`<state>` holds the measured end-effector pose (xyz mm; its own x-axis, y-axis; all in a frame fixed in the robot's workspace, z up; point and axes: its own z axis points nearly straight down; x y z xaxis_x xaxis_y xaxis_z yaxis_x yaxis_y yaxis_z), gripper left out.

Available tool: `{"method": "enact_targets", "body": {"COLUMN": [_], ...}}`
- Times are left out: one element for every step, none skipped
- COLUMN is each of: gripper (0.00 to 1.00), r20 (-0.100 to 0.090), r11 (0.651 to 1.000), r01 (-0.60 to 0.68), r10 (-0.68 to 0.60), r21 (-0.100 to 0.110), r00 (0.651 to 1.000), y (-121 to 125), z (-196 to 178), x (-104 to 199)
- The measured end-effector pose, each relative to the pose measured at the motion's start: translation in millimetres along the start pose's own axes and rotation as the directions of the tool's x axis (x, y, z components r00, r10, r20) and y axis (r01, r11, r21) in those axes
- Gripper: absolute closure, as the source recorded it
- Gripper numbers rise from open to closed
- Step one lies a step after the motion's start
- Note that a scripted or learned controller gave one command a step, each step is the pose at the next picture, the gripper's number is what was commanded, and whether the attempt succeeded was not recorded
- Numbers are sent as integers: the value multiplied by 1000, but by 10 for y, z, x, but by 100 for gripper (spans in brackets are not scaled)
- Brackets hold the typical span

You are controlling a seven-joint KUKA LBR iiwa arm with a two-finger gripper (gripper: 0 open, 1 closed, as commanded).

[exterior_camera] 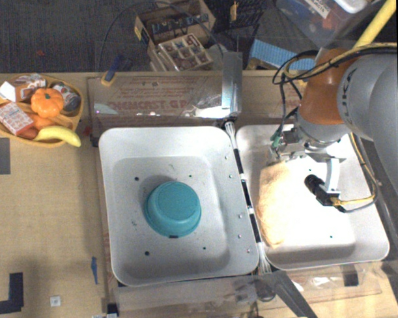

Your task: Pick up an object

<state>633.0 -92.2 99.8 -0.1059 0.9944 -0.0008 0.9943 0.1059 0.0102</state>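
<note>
A teal bowl [173, 208] lies upside down in the middle of the left bin [121, 158]. A pale tan, soft-looking object [273, 201] lies along the left side of the right bin [365, 240]. The grey arm with its orange band reaches in from the upper right, and its gripper [285, 149] hangs low over the right bin's back left part, just above the tan object's far end. The wrist hides the fingertips.
A plate of toy fruit [36, 115] with a banana and a pumpkin sits on the bench at the far left. A clear plastic tray [161, 98] lies behind the left bin. Cables and a black connector [320, 190] hang from the arm over the right bin.
</note>
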Motion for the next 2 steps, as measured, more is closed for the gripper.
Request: {"method": "enact_targets", "body": {"gripper": [100,0], "r20": [0,0], "r11": [980,980], "r01": [201,200], "r10": [-201,-200], "r21": [6,5], "r00": [980,980], "y": [-161,-161], "z": [-577,-581], "x": [-71,-75]}}
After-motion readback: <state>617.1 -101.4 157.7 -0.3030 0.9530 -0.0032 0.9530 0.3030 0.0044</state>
